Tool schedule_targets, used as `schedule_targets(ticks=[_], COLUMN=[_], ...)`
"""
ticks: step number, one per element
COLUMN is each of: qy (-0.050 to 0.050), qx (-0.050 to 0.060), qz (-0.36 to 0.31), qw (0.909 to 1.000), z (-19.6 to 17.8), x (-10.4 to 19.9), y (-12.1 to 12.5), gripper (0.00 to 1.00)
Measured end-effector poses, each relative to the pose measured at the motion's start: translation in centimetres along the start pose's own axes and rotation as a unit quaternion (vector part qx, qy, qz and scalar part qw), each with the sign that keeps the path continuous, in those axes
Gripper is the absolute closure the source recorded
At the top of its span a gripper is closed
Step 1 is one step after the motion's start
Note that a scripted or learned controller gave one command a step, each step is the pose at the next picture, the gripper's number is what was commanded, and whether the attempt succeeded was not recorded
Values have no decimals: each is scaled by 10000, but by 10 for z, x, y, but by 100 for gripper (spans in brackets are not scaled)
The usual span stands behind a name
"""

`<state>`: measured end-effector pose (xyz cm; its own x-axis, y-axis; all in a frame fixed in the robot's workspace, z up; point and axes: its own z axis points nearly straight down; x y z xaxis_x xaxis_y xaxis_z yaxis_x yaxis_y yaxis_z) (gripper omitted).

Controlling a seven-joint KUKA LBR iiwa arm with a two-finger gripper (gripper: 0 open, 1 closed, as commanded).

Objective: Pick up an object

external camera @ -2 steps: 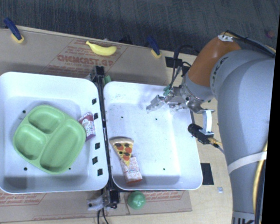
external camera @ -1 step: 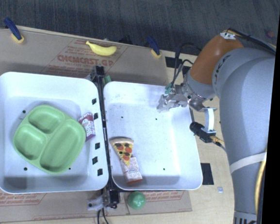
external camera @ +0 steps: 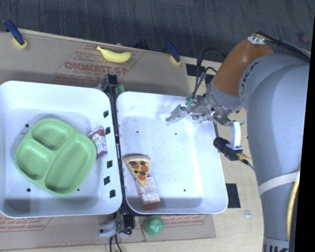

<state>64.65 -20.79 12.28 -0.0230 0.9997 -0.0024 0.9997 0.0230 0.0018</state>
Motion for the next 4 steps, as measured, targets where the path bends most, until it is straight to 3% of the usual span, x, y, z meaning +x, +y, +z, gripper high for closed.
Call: schedule_targets(ticks=[1, 2, 3, 4], qy=[14, 16, 9, 9], qx=[32, 9, 4, 7], qz=[87, 90, 66, 61], qw=[10000, 10000, 10000, 10000], z=[13, 31, 20, 20], x=[-1, 8, 8, 9], y=[-94, 4, 5, 4], gripper=[0, 0, 100, 0])
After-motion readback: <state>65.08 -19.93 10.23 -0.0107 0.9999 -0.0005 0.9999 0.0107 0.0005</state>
